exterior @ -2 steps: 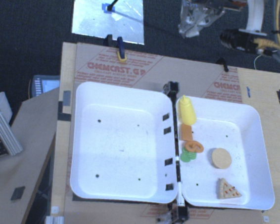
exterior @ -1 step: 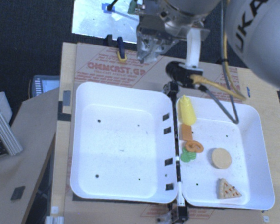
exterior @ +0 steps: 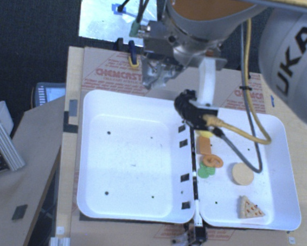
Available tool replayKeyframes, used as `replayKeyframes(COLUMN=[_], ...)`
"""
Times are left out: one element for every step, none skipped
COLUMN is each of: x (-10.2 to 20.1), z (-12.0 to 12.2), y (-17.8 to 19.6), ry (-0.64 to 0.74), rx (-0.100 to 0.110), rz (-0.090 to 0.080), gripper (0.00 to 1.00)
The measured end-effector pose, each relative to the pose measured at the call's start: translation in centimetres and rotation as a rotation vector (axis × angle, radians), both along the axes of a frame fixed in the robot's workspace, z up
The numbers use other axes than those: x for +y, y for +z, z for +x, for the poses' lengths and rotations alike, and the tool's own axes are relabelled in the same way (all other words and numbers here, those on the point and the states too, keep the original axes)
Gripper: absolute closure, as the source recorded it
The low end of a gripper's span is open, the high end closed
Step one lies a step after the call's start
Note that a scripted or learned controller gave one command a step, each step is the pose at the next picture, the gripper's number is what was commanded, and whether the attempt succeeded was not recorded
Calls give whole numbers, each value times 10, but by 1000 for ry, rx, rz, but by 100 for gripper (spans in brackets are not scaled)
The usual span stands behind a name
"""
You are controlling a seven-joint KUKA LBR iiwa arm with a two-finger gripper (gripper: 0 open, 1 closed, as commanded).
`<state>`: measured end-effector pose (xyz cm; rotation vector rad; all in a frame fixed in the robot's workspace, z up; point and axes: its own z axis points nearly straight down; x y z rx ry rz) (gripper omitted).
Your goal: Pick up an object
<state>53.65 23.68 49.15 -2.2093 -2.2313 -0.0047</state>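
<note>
1. Objects for picking lie in the right bin [exterior: 280, 160], all toward its left wall: an orange rectangular piece [exterior: 204, 146] nearest the divider, an orange ring [exterior: 212, 161] just below it, a small green piece [exterior: 205, 172] touching the ring's lower edge, a tan round disc [exterior: 242, 174] near the bin's middle, and a waffle-patterned triangular wedge [exterior: 250, 208] near the front edge.
2. The gripper [exterior: 157, 77] hangs above the bench's back edge, behind the left bin [exterior: 130, 161], well apart from every object. Whether it is open or closed cannot be told; nothing is seen held in it.
3. Step in hand, as judged: the approach has not begun; no object is lifted.
4. Next move, as judged: carry the gripper over the right bin, choose one piece and descend. The disc and wedge lie apart from the rest and look the easier targets; the ring, green piece and rectangle crowd together by the wall.
5. A yellow cable [exterior: 254, 122] and black connector [exterior: 190, 110] trail over the right bin's back left corner.
6. Both bins rest on a printed cardboard sheet [exterior: 115, 75] on a wooden bench [exterior: 75, 62]; dark flooring surrounds it.
</note>
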Motion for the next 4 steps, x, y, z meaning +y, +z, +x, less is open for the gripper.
replayKeyframes(x=[-3,-12,-12,-12], z=[50,-37,-34,-34], y=[46,45,44,55], ry=[-10,-3,-5,-2], rx=[-7,1,0,-2], rz=[-1,-1,-2,0], gripper=[100,100,0,100])
